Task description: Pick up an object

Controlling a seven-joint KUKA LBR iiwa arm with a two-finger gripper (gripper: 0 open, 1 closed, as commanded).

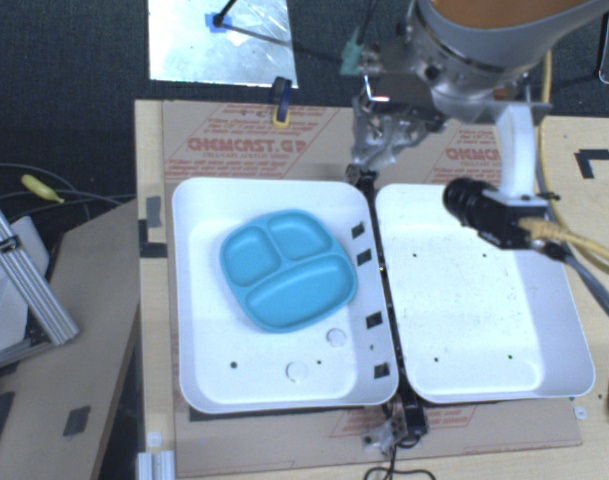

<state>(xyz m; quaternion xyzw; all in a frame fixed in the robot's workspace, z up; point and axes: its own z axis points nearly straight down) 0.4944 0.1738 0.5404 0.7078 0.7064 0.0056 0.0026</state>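
Grey arm (504, 8) with orange band, entering from upper right and filling the top of the view. Wrist tipped downward, gripper (369, 158) hanging low near the top edge, about at mid-width. Finger state hard to make out amid cables and metal parts.

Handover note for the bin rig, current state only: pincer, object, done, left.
Pincer: hanging above the far end of the divider between the two bins, apart from the plate; whether it is open or shut can't be told from this view, and nothing is seen in it.
Object: blue divided plate lies flat in the left bin, toward its far half.
Right bin: white floor showing.
Done: no pick yet, the plate rests on the bin floor.
Left: likely move over the left bin, descend, grip the plate by a rim and lift.
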